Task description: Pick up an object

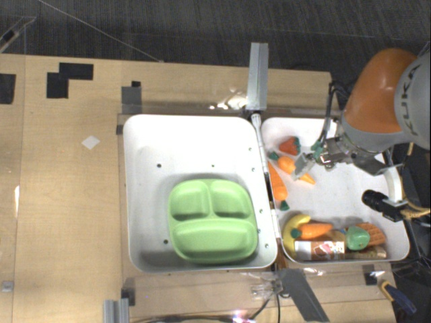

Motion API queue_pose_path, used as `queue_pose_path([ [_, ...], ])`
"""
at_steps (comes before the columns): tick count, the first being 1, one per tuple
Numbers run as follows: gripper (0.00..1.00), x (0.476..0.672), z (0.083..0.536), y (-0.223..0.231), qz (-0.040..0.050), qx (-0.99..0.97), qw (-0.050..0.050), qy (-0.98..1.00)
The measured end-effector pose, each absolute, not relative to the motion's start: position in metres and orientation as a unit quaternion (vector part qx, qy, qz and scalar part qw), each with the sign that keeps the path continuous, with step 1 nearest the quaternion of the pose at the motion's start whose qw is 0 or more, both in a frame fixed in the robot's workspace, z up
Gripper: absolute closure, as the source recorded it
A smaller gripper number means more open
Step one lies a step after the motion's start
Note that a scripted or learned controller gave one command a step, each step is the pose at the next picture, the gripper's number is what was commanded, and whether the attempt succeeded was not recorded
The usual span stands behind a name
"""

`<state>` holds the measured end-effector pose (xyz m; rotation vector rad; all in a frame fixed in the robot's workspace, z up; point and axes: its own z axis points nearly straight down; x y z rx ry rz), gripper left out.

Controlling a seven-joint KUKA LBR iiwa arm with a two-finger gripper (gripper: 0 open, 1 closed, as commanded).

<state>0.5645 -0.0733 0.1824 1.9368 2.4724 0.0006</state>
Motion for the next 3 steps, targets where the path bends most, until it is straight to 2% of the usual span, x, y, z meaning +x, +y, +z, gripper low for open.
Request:
queue_pose_path([
  [1,1.00,0.567,0.191,-0.073,0.0008,0.615,0.001,0.788],
  [2,0.00,0.567,0.191,-0.073,0.0007,0.615,0.001,0.788],
  [3,0.00,0.588,0.103,-0.090,0.0009,0.657,0.001,0.754],
])
